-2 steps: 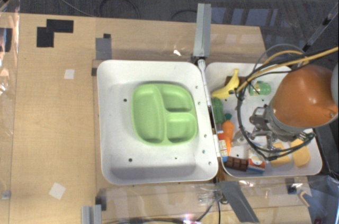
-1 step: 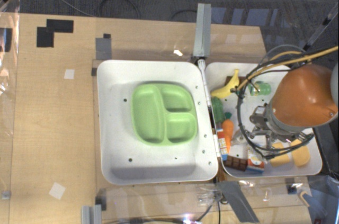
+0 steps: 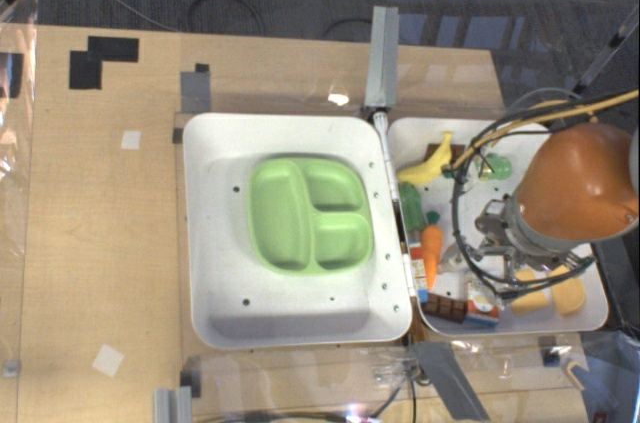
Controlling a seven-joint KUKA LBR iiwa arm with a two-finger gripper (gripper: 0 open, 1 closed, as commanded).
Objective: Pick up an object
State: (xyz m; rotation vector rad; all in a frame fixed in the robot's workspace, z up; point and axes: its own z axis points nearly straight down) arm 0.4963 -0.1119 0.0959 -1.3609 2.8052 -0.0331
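Observation:
The right bin (image 3: 598, 316) holds several small things. A yellow banana (image 3: 428, 166) lies at its back left and a carrot (image 3: 431, 251) stands along its left side. A brown chocolate bar (image 3: 446, 309) rests at the front left, with a pale yellow block (image 3: 531, 301) and an orange-yellow round piece (image 3: 569, 297) at the front right. My gripper (image 3: 497, 279) is low over the bin's middle, just below the arm's orange band (image 3: 580, 183) and wrapped in cables. It sits right of the carrot and above the yellow block. The arm hides whatever lies under it.
The left bin (image 3: 215, 301) carries a light green divided plate (image 3: 308, 214) in its middle. A green item (image 3: 411, 208) lies by the wall between the bins, and another green piece (image 3: 496, 168) shows near the banana. Black cables (image 3: 470, 156) loop over the right bin.

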